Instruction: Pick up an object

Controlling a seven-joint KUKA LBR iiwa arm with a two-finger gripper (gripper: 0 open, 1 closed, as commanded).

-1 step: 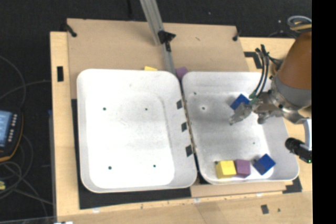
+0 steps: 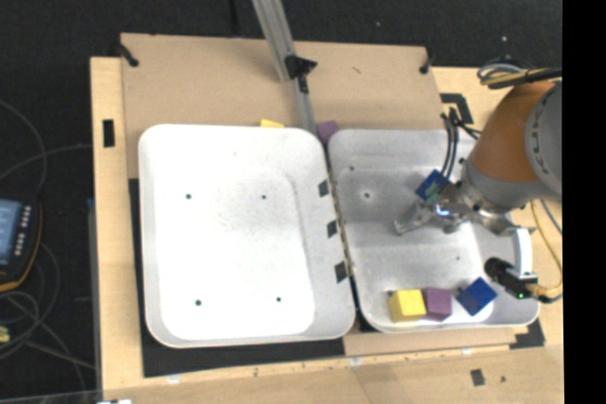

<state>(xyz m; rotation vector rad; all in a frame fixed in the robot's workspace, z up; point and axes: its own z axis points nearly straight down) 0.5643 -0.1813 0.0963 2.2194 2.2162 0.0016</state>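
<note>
Camera view, looking down at a slant: two shallow white bins sit side by side on a tan bench. The left bin (image 2: 232, 232) has a bare floor marked by a few small dark dots. The right bin (image 2: 379, 189) holds three small blocks lined up along its near edge: a yellow block (image 2: 408, 304), a purple block (image 2: 437, 301) touching it on the right, and a blue block (image 2: 476, 295) just beside the purple one, turned at an angle.

The arm (image 2: 511, 151) comes in from the right, its orange band above the wrist, and reaches over the middle of the right bin. The gripper (image 2: 414, 221) hangs low over the bin floor, well apart from the three blocks and farther from the near edge than they are. Nothing shows between its fingers; whether they are spread or pressed together I cannot tell at this size.

Behind the bins, a small yellow piece (image 2: 272, 123) and a small purple piece (image 2: 328, 130) peek over the far rims. A grey metal pole (image 2: 268, 0) slants up from the bench behind the bins.
</note>
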